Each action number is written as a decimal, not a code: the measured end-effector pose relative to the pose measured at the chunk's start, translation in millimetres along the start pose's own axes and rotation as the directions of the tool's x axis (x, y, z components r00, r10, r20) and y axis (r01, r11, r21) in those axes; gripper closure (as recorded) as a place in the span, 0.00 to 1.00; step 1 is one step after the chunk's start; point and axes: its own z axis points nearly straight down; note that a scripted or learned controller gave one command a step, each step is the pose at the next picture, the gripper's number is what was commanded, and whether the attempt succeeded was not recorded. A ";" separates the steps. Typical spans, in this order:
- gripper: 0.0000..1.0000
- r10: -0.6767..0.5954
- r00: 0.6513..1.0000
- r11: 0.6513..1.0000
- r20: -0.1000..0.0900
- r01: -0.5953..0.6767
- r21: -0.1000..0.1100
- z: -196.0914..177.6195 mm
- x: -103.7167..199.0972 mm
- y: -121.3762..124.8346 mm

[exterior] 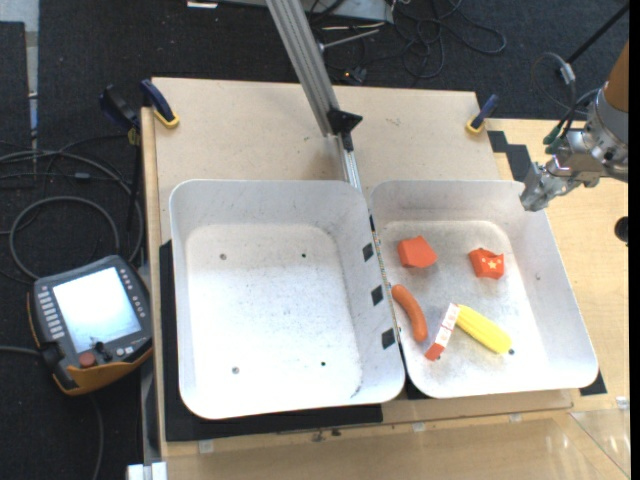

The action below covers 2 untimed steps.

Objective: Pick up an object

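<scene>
Toys lie in the right bin (pixel 560 298), and none of them is picked up yet. There is an orange block (pixel 417 252) near the middle of that bin. A small red thing (pixel 487 263) sits to its right, apart from it. Lower down lies a sausage (pixel 410 311), close to the wall where the two bins meet. Next to it is a white stick with a red end (pixel 441 332), and just beside that a yellow corn (pixel 485 330). The stick and the corn look like they touch, but it is hard to be sure.

The left bin (pixel 200 218) is white with tiny dark specks.

The gripper (pixel 533 194) hangs over the top right rim of the right bin, well away from the toys. I cannot tell how it is set. Nothing is in it.

A grey screen box (pixel 92 320) lies on the floor to the left of the bench (pixel 250 133).
</scene>
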 end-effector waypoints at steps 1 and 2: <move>1.00 -0.002 1.000 1.000 -0.003 0.002 0.008 9.5 41.9 -7.3; 1.00 -0.002 1.000 1.000 -0.004 0.002 0.010 25.6 85.8 -23.8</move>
